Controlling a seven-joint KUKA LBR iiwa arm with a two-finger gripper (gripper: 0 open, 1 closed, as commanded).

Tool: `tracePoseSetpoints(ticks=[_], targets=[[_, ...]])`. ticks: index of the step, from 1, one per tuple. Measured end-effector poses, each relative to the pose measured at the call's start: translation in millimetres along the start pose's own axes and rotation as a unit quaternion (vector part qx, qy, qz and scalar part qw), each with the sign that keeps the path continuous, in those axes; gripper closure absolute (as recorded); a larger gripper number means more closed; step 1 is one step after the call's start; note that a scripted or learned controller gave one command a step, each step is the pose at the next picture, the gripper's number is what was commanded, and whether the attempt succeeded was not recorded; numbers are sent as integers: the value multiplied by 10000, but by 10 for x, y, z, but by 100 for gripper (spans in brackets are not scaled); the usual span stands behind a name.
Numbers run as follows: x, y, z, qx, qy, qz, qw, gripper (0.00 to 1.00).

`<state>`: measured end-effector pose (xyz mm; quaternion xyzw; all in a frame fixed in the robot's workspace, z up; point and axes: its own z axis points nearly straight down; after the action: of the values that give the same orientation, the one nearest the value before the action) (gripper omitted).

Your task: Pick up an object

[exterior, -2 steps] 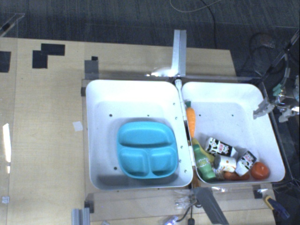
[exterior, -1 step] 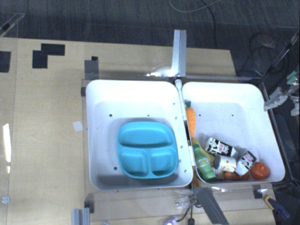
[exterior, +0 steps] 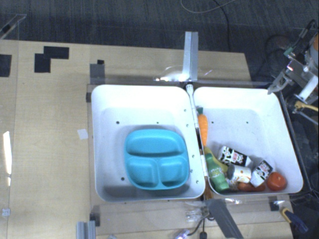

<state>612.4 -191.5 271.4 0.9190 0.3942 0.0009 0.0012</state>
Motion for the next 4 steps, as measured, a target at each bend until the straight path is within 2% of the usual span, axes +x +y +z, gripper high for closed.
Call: tracePoseSetpoints(ticks=[1, 2, 3, 4], targets=[[335, 183, 1571, 11, -1, 5, 10000, 0], [204, 337, 531, -8, 12, 1585, 9874, 0], [236, 332, 426, -19, 17, 1519, 9884, 100], [76, 257, 1210, 11, 2, 1639, 9865, 100]])
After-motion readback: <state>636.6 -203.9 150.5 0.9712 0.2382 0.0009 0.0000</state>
